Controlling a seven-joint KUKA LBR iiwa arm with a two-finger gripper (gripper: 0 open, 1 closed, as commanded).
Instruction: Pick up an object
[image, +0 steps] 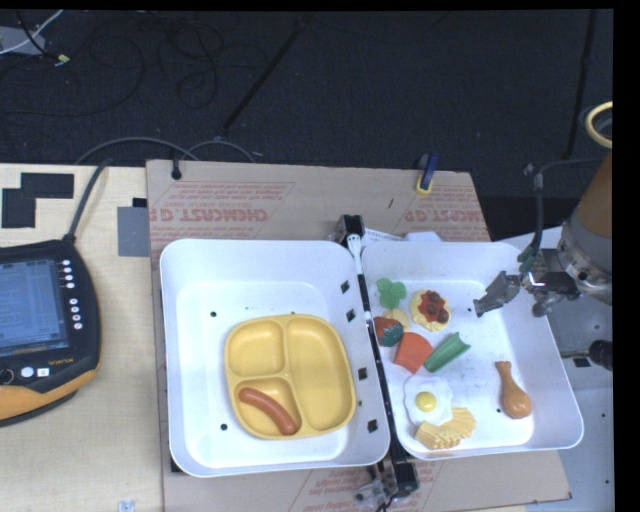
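Pincer (497, 296) sits over the right bin (560, 400), near that bin's far right edge, coming in from the right side of the counter (120, 190). Fingers look spread, nothing between them, so it's released and carrying nothing.

Right bin contents, all lying loose on the bin floor:
- green leafy piece (391, 293) near the bin's far left corner
- round pizza-like piece (431, 309) with red topping just right of it, roughly mid-bin at the far side
- small round multicolour piece (388, 331) against the left wall
- red-orange wedge (411, 351) just beside it, touching or nearly touching the green pepper (447, 350)
- fried egg (427, 401) toward the near edge, with a yellow crinkle piece (447, 431) just beside it at the near side
- drumstick (513, 391) toward the bin's right side, nearer the front edge

Closest items to the pincer: pizza-like piece, off to its left, and green pepper, left and nearer the front. Drumstick lies toward the near edge from the pincer, well apart. Pincer is not over any of them; can't tell its height above the bin floor.

Left bin (190, 300) holds a yellow divided plate (290, 345) with a sausage (266, 408) in its near-left compartment. Well away from the pincer.

Tablet-style pendant (40, 320) sits at the counter's left edge.
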